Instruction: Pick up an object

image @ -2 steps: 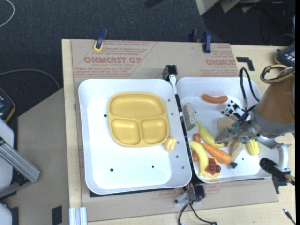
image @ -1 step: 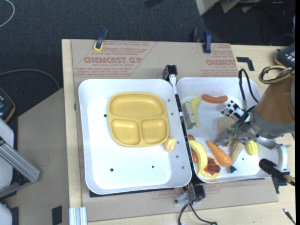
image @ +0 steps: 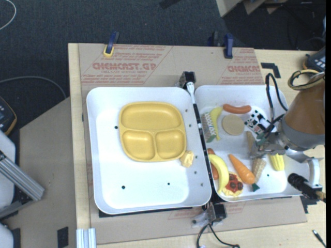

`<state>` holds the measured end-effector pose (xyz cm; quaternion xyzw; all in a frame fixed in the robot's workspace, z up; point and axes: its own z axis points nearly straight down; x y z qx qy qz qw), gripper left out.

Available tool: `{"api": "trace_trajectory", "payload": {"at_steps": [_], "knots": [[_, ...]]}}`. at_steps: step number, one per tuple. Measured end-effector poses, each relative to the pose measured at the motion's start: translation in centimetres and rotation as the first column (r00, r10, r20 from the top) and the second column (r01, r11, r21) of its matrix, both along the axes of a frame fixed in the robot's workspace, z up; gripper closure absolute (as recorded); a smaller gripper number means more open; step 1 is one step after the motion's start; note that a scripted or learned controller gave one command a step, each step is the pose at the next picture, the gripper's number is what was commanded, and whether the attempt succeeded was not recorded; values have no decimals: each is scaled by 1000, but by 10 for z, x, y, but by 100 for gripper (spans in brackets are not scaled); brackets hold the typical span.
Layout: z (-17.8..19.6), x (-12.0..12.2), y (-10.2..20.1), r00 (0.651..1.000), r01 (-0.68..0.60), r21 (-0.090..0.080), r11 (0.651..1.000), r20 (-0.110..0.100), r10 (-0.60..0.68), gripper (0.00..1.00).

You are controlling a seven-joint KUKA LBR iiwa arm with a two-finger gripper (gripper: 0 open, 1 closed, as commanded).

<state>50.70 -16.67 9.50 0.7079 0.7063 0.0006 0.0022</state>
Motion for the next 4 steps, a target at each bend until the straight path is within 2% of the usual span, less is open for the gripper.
{"api": "trace_trajectory", "payload": {"at_steps": [2,3,4], "knots": [[114,17,-7,1000,-3,-1,1000,3,3,100],[131,18,-7,1000,-3,0,1000,1,3,100],[127,34,50,1000,-9,4,1000,-2,9,100]]}}
